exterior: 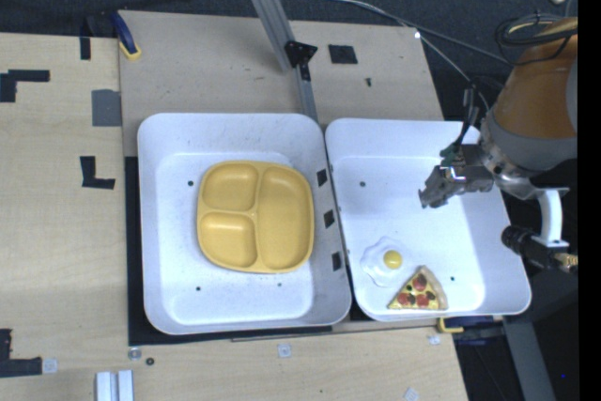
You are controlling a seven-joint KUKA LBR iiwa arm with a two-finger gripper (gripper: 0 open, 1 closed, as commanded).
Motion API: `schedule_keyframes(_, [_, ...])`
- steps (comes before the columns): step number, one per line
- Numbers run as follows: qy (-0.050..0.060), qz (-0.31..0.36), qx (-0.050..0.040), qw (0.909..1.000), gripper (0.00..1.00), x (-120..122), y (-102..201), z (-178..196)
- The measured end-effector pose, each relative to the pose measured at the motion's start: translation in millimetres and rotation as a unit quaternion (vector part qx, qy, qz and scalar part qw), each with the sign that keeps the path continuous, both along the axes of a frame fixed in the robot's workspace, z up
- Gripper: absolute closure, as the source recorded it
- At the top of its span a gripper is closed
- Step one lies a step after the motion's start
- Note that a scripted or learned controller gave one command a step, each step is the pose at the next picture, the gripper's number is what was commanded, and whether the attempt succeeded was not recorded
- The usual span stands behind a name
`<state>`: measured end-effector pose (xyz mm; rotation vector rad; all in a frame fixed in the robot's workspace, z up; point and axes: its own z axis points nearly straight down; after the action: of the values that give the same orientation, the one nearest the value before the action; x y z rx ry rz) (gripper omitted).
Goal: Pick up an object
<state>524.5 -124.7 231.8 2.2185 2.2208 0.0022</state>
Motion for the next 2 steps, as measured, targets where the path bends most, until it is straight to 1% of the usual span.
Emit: schedule_keyframes(2, [0.002, 0.003, 0.0013, 1.0, 1.0, 2.2, 111.0, 14.6])
